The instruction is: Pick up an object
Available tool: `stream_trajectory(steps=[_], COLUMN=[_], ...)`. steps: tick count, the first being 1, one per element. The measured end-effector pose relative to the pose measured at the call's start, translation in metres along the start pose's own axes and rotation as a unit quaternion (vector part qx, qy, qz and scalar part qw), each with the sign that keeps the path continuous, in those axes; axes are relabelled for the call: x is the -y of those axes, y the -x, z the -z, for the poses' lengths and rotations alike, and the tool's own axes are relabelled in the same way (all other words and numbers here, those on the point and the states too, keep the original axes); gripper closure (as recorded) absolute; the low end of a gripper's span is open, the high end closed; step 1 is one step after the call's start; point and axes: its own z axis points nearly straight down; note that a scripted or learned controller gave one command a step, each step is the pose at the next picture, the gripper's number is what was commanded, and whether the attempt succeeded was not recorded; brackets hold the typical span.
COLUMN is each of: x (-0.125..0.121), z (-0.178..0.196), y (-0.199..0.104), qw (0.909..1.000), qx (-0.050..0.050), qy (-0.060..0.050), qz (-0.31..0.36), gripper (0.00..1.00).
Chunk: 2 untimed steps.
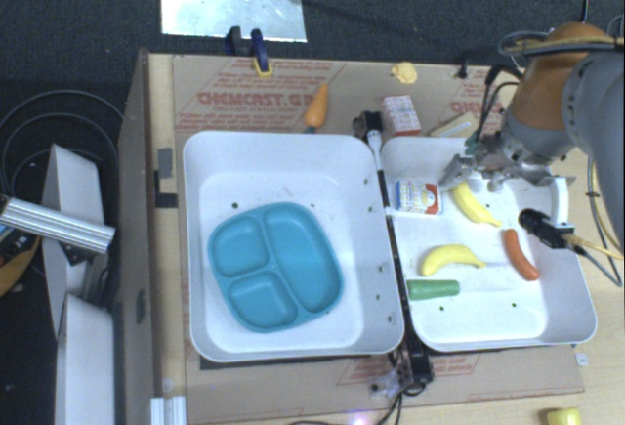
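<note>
Gripper [476, 174] low in right bin [566, 311], just above a banana [473, 203]. Cannot tell finger state. Blue tray [275, 264] in left bin [210, 179].

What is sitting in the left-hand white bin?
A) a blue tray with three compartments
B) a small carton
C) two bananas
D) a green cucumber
A: the left bin holds a blue divided tray, while both bananas, the green cucumber-like piece and the small carton lie in the right bin.
</note>
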Motion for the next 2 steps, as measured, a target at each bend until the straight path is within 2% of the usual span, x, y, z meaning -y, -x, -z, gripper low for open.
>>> stream_trajectory(steps=[1,2], x=[-0.006,-0.006], z=[-0.023,-0.013], y=[0.011,0.010], qw=[1.0000,1.0000], qx=[0.000,0.000], qy=[0.000,0.001], qz=[-0.003,-0.001], gripper=[0.00,1.00])
